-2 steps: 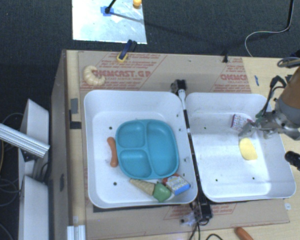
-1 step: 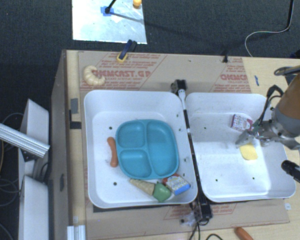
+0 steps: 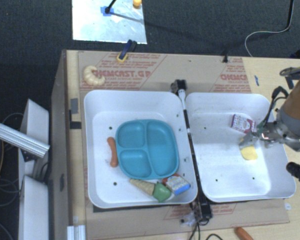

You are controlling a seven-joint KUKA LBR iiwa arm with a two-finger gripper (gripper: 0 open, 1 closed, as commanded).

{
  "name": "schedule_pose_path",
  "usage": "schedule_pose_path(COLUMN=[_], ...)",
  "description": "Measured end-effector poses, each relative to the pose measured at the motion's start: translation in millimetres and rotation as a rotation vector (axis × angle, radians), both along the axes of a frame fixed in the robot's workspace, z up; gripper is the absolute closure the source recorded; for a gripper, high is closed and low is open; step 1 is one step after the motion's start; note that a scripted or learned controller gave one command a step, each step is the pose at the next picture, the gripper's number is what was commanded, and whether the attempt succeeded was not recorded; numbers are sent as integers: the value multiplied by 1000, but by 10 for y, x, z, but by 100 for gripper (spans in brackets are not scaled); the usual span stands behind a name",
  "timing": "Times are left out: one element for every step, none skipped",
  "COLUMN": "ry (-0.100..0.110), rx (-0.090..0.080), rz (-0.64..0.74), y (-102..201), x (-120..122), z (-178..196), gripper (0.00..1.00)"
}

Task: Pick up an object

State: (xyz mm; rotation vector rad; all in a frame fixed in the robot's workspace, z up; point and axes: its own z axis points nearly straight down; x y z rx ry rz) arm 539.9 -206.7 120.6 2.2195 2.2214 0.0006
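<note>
So the left bin [image 3: 97, 134] has a blue divided tray [image 3: 146, 149], a hot dog [image 3: 112, 151] beside it, plus an ice cream cone [image 3: 151, 188] and a small packet [image 3: 179, 184]. The right bin [image 3: 225, 184] holds a small carton [image 3: 241, 123] and a roundish yellow piece [image 3: 249, 153], no clear long axis. The gripper [image 3: 255, 138] sits just above the yellow piece; can't tell its state.
</note>
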Motion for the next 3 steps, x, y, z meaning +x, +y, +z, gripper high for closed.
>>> schedule_pose_path(ry=[0,1,0], rx=[0,0,0], rz=[2,1,1], y=[-1,3,38], x=[67,-3,-78], z=[-110,-237,-360], gripper=[0,0,0])
